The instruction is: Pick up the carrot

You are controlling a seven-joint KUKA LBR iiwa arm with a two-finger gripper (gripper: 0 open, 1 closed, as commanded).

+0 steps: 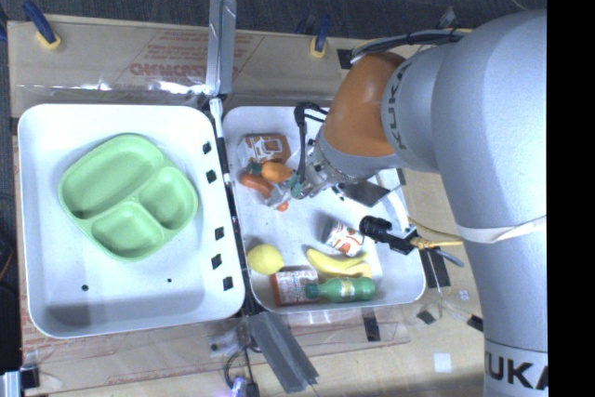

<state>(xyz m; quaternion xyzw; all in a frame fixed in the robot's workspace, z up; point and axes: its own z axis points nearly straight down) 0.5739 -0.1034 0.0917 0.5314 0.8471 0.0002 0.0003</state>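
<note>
Down over the right bin (299,232) we go, and the arm (465,125) sweeps in from 3 o'clock, orange band bent low above the bin's upper half. The gripper (297,187) sits at about 10 o'clock from the bin's middle, tips down near the floor. The carrot (270,174) lies just beside it on the 9 o'clock side, orange and stubby, close to the bin's 9 o'clock wall. Contact or a sliver of gap? Too close to call from here, and whether the gripper is released or clenched I cannot tell.

Right above the carrot, at 12 o'clock of it, a small brown packet (265,147) lies near the far wall. A lemon (265,258) sits at 7 o'clock in the bin, well apart from the gripper. A banana (339,263) curves at 5 o'clock, with a red and white carton (346,240) touching its upper edge. Along the 6 o'clock wall a green bottle (349,290) lies on its side, just below the banana.

Over at 9 o'clock, the left bin (56,284) carries a green divided plate (130,195), lying flat in its upper half
</note>
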